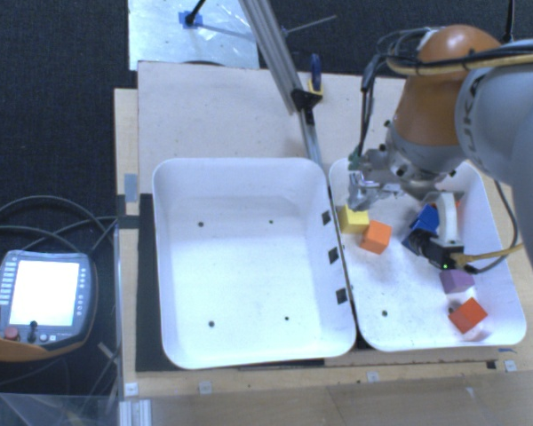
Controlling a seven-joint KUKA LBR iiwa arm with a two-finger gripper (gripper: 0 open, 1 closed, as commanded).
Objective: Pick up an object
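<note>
The gripper hung low over the right-hand bin, near that bin's inner rim and just above the yellow block, which lay against that rim. How its business end stood could not be told from this slanted view, and nothing could be seen held in it. An orange cube sat touching or nearly touching the yellow block on the side away from the rim, a purple piece lay further out towards the bin's outer wall, and a second orange block rested near the bin's front corner. The step in hand looked like the descent onto a chosen piece, most likely the yellow block. The next move would call for settling squarely over it, clear of the orange cube and the rim, before closing and lifting
</note>
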